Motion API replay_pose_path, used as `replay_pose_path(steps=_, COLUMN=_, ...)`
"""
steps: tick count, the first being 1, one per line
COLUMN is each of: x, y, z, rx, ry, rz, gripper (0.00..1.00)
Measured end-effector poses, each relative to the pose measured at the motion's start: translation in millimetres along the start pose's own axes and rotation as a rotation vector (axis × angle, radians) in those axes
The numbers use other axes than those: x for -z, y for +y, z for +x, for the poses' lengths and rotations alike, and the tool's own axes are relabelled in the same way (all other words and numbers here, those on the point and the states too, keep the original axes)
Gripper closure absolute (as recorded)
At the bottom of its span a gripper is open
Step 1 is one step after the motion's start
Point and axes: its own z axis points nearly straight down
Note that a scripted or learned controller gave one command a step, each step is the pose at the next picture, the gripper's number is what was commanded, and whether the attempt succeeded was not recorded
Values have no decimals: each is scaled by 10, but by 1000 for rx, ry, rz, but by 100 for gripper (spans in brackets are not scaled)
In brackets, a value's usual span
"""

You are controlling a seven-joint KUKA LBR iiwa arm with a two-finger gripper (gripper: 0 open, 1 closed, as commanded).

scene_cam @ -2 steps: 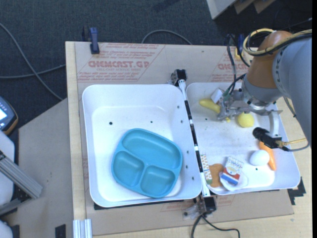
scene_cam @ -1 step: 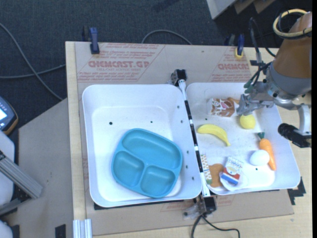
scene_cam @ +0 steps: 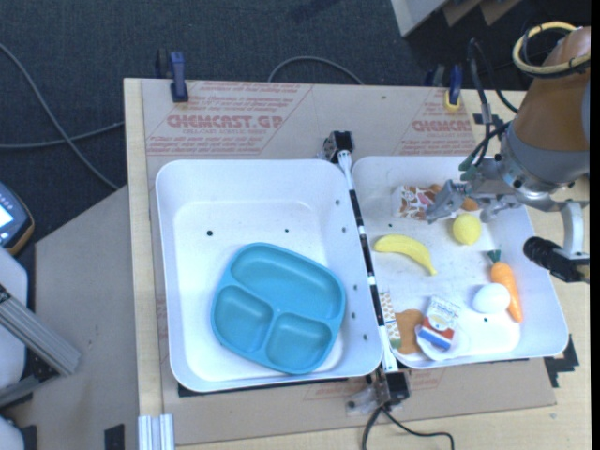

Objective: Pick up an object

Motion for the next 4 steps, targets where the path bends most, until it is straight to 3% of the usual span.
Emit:
replay_pose_path(steps=1, x=-1269, y=185, z=-438, rx=-4, ry=3, rz=7, gripper=0)
replay_pose_path(steps=2, x=-1101, y=689, z=174, rx=6, ry=1, rz=1, gripper=0)
replay_pose_path(steps=3, x=-1249, y=860, z=41, rx=7, ry=19, rz=65, gripper=0)
replay_pose_path(steps=4, x=-1268, y=856, z=3, rx=8, ry=22, rz=62, gripper=0)
